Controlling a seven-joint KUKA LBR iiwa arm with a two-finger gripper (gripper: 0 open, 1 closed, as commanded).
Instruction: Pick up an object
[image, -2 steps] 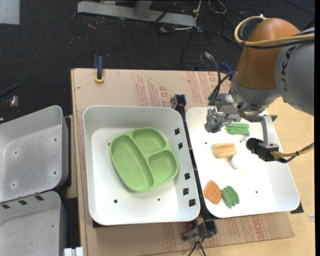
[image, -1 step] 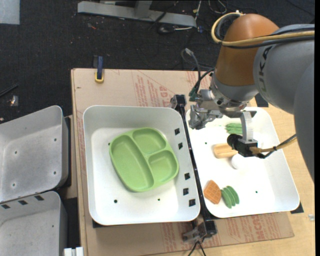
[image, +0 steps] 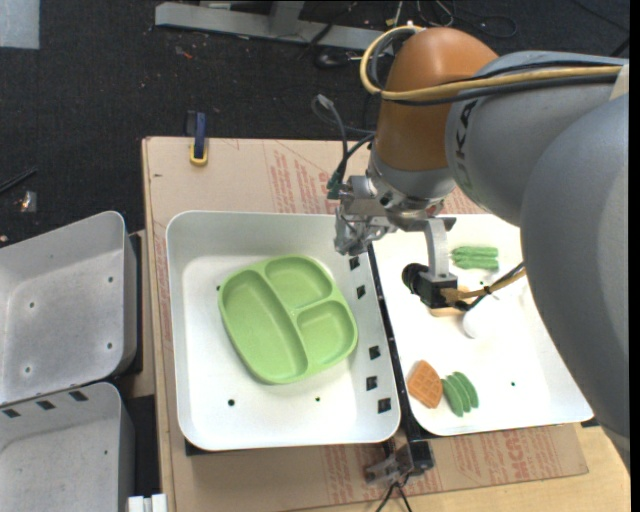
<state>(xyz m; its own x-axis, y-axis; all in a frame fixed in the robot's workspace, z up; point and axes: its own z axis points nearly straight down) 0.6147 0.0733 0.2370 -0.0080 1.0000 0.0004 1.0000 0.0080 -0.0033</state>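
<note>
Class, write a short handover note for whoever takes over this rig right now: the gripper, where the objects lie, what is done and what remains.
Gripper: low over the wall between the two bins, at its far end; no object seen in its hold.
Left bin in view: green divided plate, lying flat.
Right bin: green pod piece at the far side; orange waffle piece and green ridged piece side by side at the near side.
Done: nothing lifted.
Left: choose one object, grasp it and lift it.

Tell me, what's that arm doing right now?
End effector over the wall between bins. Green plate in left bin, untouched. Nothing blocking it.
</note>
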